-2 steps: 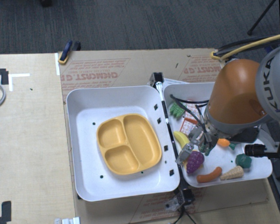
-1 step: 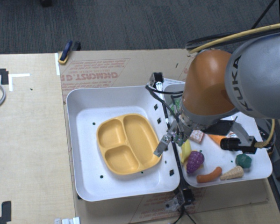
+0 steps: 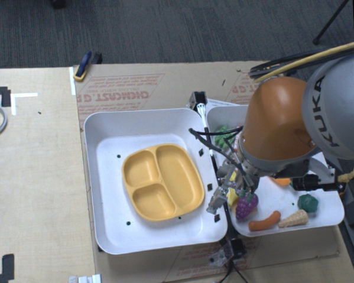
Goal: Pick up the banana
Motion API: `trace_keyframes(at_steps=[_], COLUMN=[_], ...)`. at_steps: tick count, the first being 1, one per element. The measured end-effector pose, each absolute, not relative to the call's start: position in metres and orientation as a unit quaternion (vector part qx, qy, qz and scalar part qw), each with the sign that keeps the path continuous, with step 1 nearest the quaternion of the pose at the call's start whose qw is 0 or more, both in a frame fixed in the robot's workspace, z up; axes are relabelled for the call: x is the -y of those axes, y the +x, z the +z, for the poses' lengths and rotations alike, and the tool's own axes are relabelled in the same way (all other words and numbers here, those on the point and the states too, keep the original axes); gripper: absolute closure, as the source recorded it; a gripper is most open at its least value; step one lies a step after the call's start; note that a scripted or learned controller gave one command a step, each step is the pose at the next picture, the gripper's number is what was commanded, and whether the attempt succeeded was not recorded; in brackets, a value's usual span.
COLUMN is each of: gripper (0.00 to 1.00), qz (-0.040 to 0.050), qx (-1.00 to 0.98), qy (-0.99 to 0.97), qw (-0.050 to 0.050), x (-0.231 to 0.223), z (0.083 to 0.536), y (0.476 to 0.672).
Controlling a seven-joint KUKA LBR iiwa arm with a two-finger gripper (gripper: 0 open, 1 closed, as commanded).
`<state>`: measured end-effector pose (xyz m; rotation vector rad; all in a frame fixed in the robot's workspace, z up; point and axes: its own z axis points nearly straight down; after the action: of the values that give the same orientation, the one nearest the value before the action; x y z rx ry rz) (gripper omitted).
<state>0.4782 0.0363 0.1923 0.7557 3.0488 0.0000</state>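
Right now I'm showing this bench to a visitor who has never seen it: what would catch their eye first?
Likely the arm's big orange band, looming over the right bin and covering much of it. Next, the yellow three-compartment plate lying alone in the left bin. Then the pincer low at the right bin's left edge, beside purple grapes, with a sausage and a cone along the near rim.
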Motion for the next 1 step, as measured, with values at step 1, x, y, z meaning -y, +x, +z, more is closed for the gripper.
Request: trace_keyframes(at_steps=[1], gripper=[0.00], qz=[0.0002], qx=[-1.000], qy=[-0.003], qw=[0.002], x=[-0.0151], z=[0.1925], y=[0.5327])
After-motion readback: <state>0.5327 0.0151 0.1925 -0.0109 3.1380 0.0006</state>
